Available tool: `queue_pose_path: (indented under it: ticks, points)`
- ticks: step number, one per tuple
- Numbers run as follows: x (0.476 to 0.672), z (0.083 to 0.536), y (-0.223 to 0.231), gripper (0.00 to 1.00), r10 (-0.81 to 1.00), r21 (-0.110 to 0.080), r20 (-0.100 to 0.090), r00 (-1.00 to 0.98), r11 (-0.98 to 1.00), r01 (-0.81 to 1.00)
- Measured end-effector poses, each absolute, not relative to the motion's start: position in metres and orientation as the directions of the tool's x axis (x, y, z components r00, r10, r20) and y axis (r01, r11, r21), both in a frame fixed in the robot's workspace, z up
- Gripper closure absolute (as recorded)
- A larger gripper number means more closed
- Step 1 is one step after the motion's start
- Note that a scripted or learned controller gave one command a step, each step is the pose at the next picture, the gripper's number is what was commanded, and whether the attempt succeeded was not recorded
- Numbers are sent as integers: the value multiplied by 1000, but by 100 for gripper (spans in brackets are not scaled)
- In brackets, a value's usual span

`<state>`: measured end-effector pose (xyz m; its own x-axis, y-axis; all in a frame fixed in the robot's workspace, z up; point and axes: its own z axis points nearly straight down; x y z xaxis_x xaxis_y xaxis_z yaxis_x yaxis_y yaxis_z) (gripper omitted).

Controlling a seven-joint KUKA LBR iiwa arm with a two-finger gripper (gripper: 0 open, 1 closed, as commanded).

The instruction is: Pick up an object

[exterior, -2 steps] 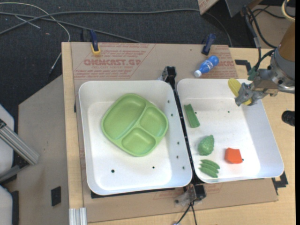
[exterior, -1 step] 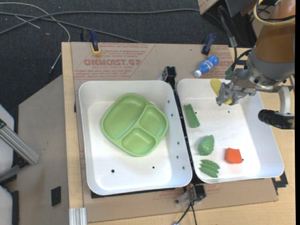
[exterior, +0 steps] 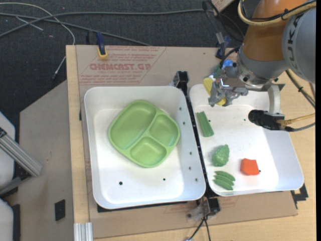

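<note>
Gripper (exterior: 219, 98) is hanging over the far left corner of the right bin (exterior: 281, 154), and I cannot tell from where I am standing whether it is clenched or released; nothing is showing under it. The things to pick are lying in this bin: a green stick (exterior: 204, 124) just below the tool, a green broccoli-like piece (exterior: 220, 155), a green pod (exterior: 223, 179) and an orange block (exterior: 250, 166). I am thinking the stick is the nearest target, so the tool should be coming down straight across its narrow width, away from the bin wall. The left bin (exterior: 100, 174) is bearing a green divided plate (exterior: 144, 133). On the cardboard (exterior: 120, 64) behind, red print is reading "CHEMCAST GP".
</note>
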<state>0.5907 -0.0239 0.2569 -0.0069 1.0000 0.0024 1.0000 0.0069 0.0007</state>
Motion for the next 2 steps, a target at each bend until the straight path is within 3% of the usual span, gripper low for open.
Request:
queue_pose_path:
  ticks: [2]
  points:
    - [629,252,79,100,1000,2,2,-6,6,1000]
